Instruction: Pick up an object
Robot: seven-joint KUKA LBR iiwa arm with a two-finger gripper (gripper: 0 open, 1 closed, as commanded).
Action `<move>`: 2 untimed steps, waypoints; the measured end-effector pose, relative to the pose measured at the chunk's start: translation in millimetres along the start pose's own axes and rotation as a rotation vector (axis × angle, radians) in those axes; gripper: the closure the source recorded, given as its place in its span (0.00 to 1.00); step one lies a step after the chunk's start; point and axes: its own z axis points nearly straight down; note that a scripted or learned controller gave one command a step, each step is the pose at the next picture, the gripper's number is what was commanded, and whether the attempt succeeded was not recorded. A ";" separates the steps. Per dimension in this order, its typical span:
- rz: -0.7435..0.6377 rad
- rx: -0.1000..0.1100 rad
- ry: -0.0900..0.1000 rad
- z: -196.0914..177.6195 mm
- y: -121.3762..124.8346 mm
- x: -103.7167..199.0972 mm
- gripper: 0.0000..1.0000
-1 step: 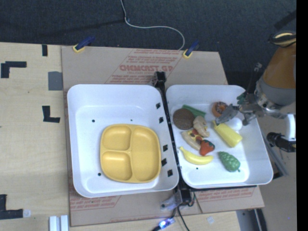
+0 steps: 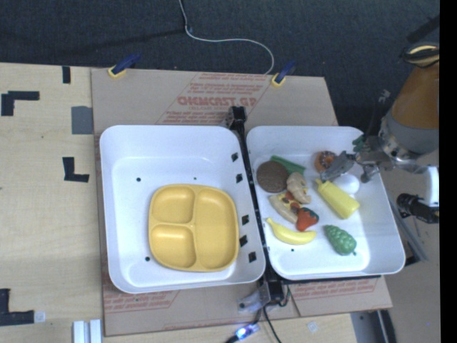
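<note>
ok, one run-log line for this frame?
task: pick object | pincer: over right bin, by yellow block, fingers unclear | holding: nothing seen | left bin: yellow tray

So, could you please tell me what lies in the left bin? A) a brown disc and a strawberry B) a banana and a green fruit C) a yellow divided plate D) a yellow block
C: the yellow divided plate sits in the left bin, while the toy foods lie in the right bin.
</note>
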 end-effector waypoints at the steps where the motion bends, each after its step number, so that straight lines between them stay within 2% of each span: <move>1: -0.002 0.004 0.000 47.9 7.0 1.5 0.00; 2: 0.000 0.005 0.000 104.4 1.7 -7.0 0.00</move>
